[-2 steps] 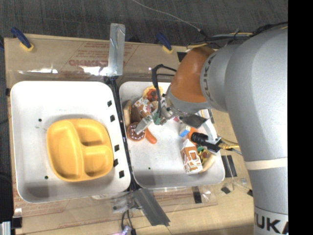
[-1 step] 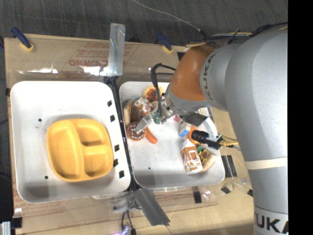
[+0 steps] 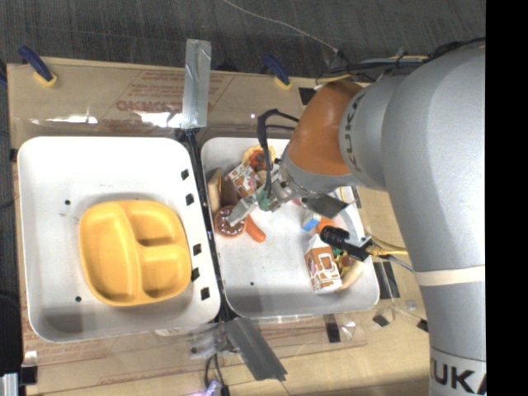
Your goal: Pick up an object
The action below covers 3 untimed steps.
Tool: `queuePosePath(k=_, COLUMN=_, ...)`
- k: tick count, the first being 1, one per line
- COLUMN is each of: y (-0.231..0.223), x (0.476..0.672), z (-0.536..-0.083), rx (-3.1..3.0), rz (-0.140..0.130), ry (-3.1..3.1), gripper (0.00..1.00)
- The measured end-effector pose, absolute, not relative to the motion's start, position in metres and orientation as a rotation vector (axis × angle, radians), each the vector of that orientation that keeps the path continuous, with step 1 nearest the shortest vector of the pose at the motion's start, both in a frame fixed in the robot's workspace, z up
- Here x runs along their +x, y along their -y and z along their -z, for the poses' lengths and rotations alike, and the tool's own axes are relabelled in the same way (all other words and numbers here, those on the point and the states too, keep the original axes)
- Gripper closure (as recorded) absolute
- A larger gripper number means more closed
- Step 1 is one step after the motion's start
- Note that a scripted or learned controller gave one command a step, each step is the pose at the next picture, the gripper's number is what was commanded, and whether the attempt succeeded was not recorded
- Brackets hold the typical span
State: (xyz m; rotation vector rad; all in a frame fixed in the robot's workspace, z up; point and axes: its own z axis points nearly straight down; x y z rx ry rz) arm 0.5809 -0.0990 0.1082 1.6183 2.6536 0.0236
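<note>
Grey with an orange band: logging the arm (image 3: 429, 139) as the largest item, occupying the right side and hanging over the right bin (image 3: 272, 283). Noting the left bin (image 3: 33, 221) alongside, carrying only a yellow divided tray (image 3: 132, 250).

Listing a brown-and-white carton (image 3: 322, 269) lying on its side toward the right bin's right wall, well apart from the working area. Placing the gripper (image 3: 247, 209) low over the right bin's upper-left corner, close to the wall shared with the left bin. Claw opening: cannot tell, so recording no grasp.

Judging the likely pick target as sitting in that crowded corner:
- printed box (image 3: 242, 180) just behind the gripper
- brown donut (image 3: 227, 223) just beneath it
- orange carrot-like piece (image 3: 256, 234) touching or nearly touching the donut

Adding a small blue piece (image 3: 310, 222) near the carton's upper end.

Flagging risks:
- closing on two neighbours at once, owing to the tight packing
- pushing the donut against the shared wall instead of seating it
- pinching the box by an edge and losing it on the lift
- clipping the wall itself, given how near the corner is
</note>
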Motion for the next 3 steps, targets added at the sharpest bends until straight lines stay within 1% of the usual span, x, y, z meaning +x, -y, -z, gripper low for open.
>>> queuePosePath(k=1, y=0.103, x=0.551, z=-0.097, rx=1.932, rz=-0.006, ry=-2.463, gripper=0.0)
queuePosePath(k=2, y=0.1, x=0.551, z=-0.106, rx=1.927, rz=-0.008, ry=-2.476, gripper=1.0)
queuePosePath(k=3, y=0.059, x=0.579, z=-0.225, rx=1.886, rz=-0.008, ry=-2.505, gripper=1.0)
